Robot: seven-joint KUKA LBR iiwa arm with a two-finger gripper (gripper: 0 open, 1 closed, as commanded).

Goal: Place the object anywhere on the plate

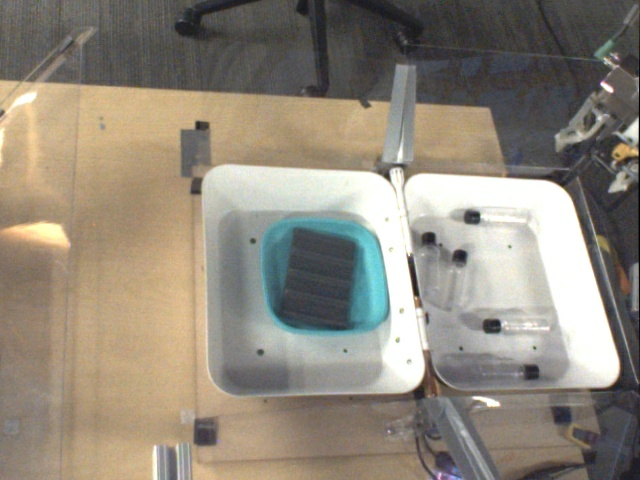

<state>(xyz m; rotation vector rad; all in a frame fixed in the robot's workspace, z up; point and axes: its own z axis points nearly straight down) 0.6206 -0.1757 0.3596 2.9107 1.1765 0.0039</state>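
The bench point(100, 298) was pale tan wood with a faint grain. Two shallow bins sat on it, both plain white: the left bin point(230, 268) and the right bin point(580, 268). In the left bin lay a bright turquoise plate point(375, 278), and on it a dark charcoal-grey block point(320, 278) marked with ridged bands running across it. In the right bin lay several clear, see-through tubes point(500, 215), each with a small black cap. Beyond the bench, at the far side, the floor point(120, 8) was dark grey carpet, and the legs of a black chair base point(310, 8) stood on it.
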